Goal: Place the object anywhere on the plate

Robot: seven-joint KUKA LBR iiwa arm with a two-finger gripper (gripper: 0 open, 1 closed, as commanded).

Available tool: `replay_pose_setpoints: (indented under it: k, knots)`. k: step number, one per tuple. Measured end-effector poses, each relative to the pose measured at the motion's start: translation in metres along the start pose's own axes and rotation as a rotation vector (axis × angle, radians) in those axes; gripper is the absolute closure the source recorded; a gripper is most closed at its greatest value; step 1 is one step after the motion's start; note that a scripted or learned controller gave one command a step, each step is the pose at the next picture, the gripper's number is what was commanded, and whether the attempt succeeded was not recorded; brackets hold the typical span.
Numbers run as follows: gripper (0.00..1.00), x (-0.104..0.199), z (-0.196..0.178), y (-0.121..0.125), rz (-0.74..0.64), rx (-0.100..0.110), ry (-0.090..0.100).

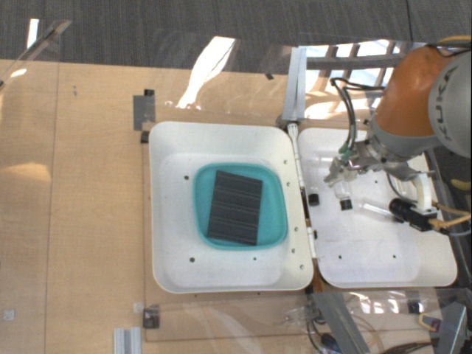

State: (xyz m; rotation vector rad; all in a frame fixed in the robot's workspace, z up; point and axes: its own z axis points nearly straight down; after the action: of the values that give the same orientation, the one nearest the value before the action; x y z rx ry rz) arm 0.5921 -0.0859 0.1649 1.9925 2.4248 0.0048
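Observation:
A dark ribbed rectangular object (235, 207) lies flat on the teal plate (276, 214) in the middle of the left bin (169, 220). My gripper (329, 200) hangs over the left part of the right bin (383, 264), well apart from the plate and the object. It is open, and nothing shows between its fingers. The grey arm with its orange band (413, 94) reaches in from the upper right.
A narrow ridge where the two bins meet (304, 205) runs between the gripper and the plate. Cables and a black fitting (407, 212) hang from the wrist over the right bin. A metal frame (296, 80) stands behind the bins.

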Motion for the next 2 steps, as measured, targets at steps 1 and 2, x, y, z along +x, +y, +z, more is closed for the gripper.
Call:
replay_pose_setpoints:
  k: [1,2]
  knots:
    - [1.0,0.087,-0.052,0.002,-0.121,-0.004,-0.001]
    - [1.0,0.131,-0.02,0.02,-0.127,0.0,0.001]
